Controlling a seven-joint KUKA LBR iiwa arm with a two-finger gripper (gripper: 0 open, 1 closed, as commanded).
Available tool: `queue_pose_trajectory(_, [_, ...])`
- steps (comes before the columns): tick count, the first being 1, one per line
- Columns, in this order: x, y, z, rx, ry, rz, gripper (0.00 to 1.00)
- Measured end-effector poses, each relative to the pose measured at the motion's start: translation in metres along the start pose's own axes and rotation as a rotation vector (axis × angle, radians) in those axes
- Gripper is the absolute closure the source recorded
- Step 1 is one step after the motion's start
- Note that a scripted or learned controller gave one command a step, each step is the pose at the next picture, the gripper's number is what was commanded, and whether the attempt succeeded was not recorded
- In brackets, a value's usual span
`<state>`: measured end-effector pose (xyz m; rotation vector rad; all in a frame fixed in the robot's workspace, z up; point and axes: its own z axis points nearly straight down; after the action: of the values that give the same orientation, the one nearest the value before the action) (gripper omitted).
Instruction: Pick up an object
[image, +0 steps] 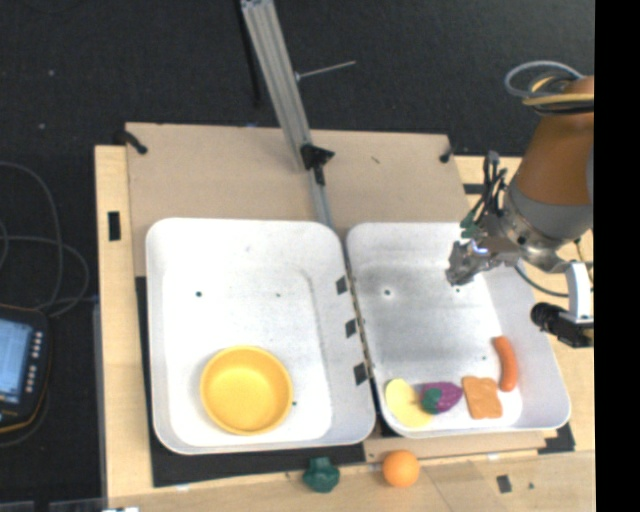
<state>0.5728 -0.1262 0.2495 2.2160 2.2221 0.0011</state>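
My gripper (462, 268) hangs over the back right part of the right bin (420, 300), with nothing visible between its fingers. Along that bin's front edge lie a pale yellow piece (399, 400), a purple and green item (438, 397), an orange block (482, 396) and an orange-red sausage shape (507, 362). All of these lie well in front of the gripper. A yellow bowl (246, 389) sits in the front of the left bin (240, 290).
An orange ball (401, 468) and a green item (321, 475) lie on the bench in front of the bins. A metal pole (285, 95) slants up from the back between the bins. A black device (20, 365) sits off the bench at left.
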Motion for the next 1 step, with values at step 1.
queue_pose_trajectory(1, [-0.0013, 0.0008, -0.0246, 0.001, 0.001, -0.001, 1.0])
